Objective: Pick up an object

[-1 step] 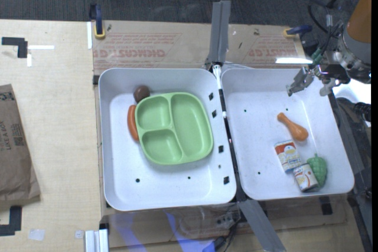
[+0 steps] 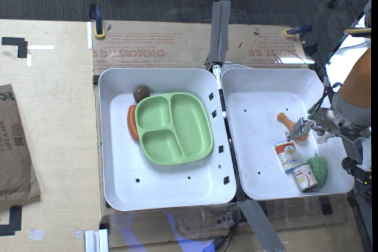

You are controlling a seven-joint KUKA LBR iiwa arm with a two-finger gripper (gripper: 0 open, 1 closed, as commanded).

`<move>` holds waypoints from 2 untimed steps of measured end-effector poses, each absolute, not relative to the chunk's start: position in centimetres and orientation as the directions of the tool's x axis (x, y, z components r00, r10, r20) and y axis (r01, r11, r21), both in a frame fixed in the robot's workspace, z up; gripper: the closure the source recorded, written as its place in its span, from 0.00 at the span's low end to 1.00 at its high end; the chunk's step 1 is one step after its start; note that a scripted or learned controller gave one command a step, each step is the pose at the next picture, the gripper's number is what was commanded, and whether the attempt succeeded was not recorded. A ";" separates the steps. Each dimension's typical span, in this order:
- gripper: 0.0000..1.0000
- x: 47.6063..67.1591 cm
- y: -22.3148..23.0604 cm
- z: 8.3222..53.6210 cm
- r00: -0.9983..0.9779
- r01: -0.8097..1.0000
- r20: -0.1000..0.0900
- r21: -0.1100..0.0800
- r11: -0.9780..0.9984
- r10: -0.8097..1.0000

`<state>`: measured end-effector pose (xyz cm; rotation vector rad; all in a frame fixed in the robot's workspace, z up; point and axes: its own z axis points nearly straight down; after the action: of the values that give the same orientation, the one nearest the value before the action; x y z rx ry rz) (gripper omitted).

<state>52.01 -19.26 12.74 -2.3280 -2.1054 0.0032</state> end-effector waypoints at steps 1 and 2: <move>0.00 54.1 -19.0 9.1 0.009 1.000 0.000 -0.002 -0.009 1.000; 0.00 57.1 -15.8 9.1 0.139 0.990 -0.001 -0.001 -0.139 0.990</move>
<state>57.15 -15.83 9.14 -2.3707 -2.0610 0.0018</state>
